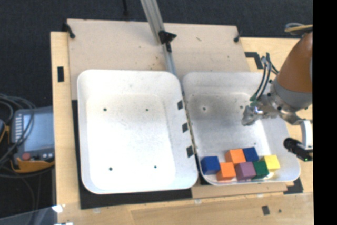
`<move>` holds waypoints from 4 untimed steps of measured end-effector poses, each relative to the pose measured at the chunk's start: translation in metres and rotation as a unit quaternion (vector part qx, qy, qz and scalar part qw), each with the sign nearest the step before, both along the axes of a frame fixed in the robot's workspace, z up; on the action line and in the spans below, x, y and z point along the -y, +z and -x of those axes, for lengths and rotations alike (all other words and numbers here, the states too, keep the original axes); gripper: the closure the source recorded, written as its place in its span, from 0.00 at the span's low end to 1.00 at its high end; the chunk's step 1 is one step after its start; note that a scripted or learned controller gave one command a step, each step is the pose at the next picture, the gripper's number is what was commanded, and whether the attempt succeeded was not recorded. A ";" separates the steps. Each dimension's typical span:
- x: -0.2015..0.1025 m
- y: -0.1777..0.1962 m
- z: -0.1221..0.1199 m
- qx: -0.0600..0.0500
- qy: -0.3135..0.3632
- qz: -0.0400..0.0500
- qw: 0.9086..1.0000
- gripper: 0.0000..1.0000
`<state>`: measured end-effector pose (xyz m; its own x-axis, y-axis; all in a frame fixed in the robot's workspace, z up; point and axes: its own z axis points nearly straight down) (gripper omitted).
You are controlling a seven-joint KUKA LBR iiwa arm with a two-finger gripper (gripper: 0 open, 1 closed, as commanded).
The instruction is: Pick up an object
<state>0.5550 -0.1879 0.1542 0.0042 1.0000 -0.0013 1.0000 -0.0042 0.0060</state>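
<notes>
Several small coloured blocks lie bunched along the near wall of the right bin (221,87): a blue block (210,164), two orange blocks (236,156) (227,170), a purple block (245,170), a second blue block (250,154), a green block (260,168) and a yellow block (271,162). My gripper (248,116) hangs over the right half of that bin, farther back than the blocks and apart from them. Nothing shows between its fingers. The orange band (298,68) sits above the wrist at the right edge.
The left bin (92,87) sits beside the right bin, their rims meeting at mid-bench. A slanted aluminium post (150,5) rises behind the bins. A pendant with cables (29,139) lies off the bench at left.
</notes>
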 end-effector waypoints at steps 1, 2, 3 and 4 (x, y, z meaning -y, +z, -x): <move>-0.009 0.055 0.001 0.001 0.004 0.000 1.000 1.00; -0.008 0.103 -0.001 0.001 0.005 0.000 1.000 1.00; -0.054 0.092 0.002 -0.002 0.005 0.000 1.000 1.00; -0.104 0.101 0.008 -0.002 0.006 -0.002 1.000 1.00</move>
